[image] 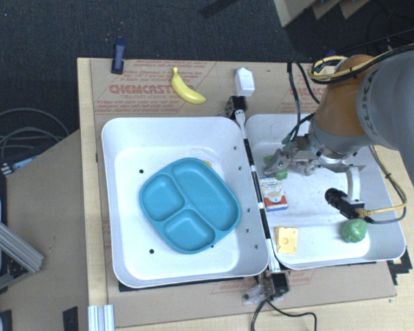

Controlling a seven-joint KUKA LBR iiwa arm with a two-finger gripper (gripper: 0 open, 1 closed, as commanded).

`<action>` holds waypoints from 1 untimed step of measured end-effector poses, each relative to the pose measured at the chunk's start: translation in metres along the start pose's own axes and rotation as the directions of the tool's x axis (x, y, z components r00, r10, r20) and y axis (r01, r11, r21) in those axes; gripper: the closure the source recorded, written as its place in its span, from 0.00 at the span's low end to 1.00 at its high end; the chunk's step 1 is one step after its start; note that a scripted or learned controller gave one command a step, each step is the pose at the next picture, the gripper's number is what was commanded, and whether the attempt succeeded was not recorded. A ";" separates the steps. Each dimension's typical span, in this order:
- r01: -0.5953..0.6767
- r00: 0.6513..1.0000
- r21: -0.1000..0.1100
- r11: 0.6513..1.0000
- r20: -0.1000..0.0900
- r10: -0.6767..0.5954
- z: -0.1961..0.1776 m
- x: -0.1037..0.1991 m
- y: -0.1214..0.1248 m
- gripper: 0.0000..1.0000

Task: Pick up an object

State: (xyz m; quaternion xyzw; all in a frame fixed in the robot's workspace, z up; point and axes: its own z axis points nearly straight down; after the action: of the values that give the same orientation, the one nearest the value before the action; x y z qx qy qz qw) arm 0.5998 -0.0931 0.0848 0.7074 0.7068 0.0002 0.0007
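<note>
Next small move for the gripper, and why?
Probably a short descent onto the small green item near the right bin's left wall. The gripper sits right over it, while the red-and-white carton, yellow cheese piece and green ball lie further off. Whether anything is gripped is unclear.

Right bin point(310, 259) held 4 objects: small green item point(274, 167) near its left wall, partly hidden under the arm; red-and-white carton point(272, 193) lying flat just below it; yellow cheese wedge point(286, 240) flat at front-left; green round object point(355, 230) at front-right.
</note>
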 end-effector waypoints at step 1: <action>-0.001 1.000 -0.002 1.000 0.001 0.001 -0.010 0.000 0.001 1.00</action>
State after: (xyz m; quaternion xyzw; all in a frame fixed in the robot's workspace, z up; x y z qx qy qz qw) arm 0.6003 -0.0930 0.0949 0.7077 0.7065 0.0007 0.0016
